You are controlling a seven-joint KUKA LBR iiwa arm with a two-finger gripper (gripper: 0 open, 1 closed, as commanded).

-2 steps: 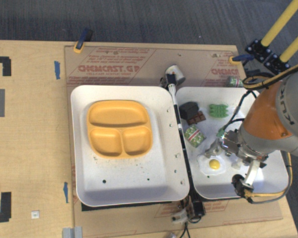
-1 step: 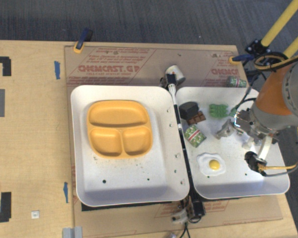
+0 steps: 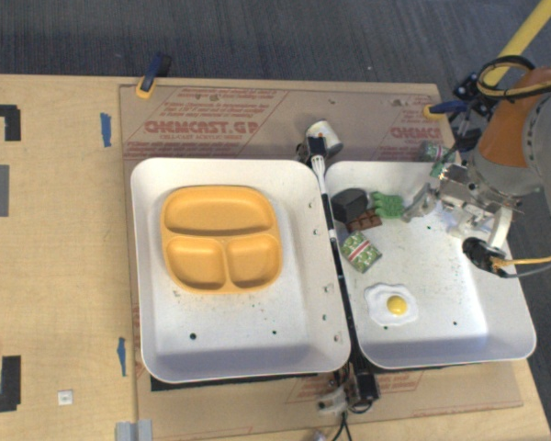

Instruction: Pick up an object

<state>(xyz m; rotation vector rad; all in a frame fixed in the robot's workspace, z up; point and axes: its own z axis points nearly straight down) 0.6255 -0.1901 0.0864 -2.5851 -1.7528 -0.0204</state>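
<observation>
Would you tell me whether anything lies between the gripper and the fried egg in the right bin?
Nothing visible does. The gripper is over the right bin's upper part, and bare bin floor runs from there down to the fried egg.

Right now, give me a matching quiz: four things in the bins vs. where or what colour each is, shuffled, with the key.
Things:
1. divided tray
2. fried egg toy
3. black block
4. green-and-white packet

Descriptions:
A. near the front of the right bin, white with a yellow centre
B. in the left bin, yellow-orange
C. right bin, between the block and the egg
D. right bin, back corner by the divider

Pairs: 1-B, 2-A, 3-D, 4-C
</observation>
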